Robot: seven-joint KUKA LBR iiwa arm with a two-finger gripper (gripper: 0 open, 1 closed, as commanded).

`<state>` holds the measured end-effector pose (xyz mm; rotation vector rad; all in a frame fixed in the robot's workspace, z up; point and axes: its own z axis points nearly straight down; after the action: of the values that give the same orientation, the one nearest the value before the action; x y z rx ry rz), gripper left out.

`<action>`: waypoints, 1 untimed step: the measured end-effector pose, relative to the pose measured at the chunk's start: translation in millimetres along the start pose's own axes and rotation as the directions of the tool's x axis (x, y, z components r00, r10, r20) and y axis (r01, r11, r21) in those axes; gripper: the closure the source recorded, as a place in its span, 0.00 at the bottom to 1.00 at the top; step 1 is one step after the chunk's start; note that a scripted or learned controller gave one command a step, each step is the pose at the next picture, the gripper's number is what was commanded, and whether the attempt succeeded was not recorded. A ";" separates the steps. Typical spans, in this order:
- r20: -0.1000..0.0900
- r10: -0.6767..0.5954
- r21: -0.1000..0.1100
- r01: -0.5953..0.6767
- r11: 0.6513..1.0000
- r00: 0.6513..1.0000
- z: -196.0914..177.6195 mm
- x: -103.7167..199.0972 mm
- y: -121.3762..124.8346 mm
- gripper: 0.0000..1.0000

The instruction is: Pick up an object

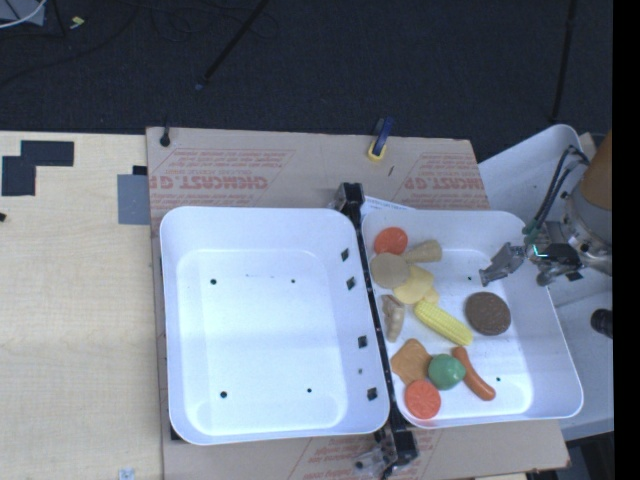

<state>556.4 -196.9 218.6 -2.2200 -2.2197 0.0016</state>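
Hovering over the right bin (pixel 560 368), the pincer (pixel 503 265) looks spread, pinching nothing. Nearest lies the brown disc (pixel 487 313), just below; flat and round, it could slip from a shallow grip.

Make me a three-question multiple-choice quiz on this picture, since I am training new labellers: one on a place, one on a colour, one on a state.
1. Which bin holds the toy food? A the left bin B the right bin C both
2. What colour is the corn cob? A yellow B blue C black
3. Where is the gripper? A deep in the left bin B over the right bin's upper right part C off the bench

Answers: 1 B, all the food lies there. 2 A, it is plainly yellow. 3 B, it hangs just above the brown disc.
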 end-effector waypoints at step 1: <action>-0.001 0.000 -0.006 0.000 1.000 1.000 135.3 30.6 44.2 0.00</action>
<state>600.3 -166.2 83.3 -2.2222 -2.2225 -0.0071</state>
